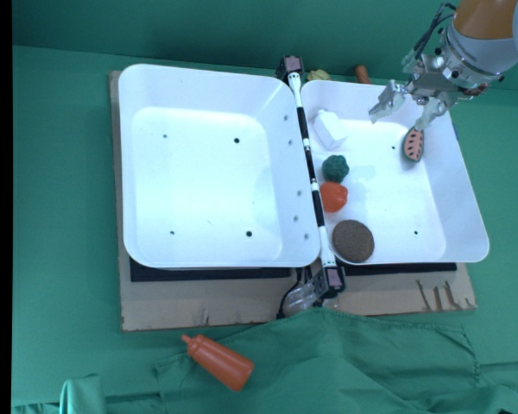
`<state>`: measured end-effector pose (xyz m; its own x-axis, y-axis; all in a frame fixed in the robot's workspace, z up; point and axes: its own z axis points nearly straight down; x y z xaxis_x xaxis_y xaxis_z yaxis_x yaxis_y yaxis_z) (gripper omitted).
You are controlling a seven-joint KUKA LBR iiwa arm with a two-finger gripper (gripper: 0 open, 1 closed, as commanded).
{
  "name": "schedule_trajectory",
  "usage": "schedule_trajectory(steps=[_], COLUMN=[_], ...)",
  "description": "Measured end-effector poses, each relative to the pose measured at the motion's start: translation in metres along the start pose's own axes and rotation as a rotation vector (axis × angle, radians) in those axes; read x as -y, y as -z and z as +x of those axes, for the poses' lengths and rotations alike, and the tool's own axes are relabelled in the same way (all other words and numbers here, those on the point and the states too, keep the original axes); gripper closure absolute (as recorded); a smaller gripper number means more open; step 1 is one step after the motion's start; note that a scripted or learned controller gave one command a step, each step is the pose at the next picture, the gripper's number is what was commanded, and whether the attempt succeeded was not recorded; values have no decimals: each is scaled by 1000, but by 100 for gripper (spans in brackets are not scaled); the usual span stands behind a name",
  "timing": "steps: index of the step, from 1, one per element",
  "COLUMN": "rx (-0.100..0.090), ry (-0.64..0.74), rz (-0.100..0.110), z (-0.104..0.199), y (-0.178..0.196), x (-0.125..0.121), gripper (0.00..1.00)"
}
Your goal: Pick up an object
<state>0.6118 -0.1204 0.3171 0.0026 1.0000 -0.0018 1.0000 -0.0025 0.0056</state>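
My pincer (410,108) hangs above the right bin (453,201), fingers spread wide — nothing between them. The watermelon slice (413,144) lies just below my right finger (432,110), near the bin's far wall. Broccoli (334,167), tomato (332,197) and brown disc (352,241) line the bin's left side.

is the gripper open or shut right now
Open. The gripper hangs over the right bin with its two fingers spread apart; one fingertip is at the watermelon slice, but nothing sits between them.
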Motion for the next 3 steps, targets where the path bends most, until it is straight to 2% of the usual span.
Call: schedule_trajectory(steps=[1, 2, 3], rx=[-2, 1, 4], ry=[-6, -3, -5], rz=[13, -8, -3], z=[-18, -20, -70], y=[-83, -134, -129], x=[61, 84, 86], gripper=[0, 0, 0])
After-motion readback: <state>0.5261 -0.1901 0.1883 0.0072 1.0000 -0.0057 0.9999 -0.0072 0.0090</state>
